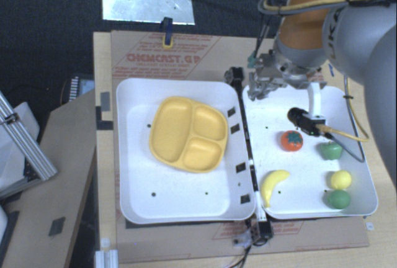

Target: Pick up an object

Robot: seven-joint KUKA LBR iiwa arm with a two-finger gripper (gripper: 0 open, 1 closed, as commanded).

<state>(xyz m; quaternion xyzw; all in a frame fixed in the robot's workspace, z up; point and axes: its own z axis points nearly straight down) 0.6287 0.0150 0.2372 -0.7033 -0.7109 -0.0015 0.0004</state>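
Tomato [291,141] is seen in the right bin [363,195].
Hand [263,88] is poised at the bin's far left; its grip cannot be told.

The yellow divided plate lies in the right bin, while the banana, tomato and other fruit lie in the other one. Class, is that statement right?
Not quite. The camera view shows the yellow divided plate lying in the left bin, not the right one. The rest holds: the banana, the tomato and the other fruit lie in the other bin, on the arm's side.
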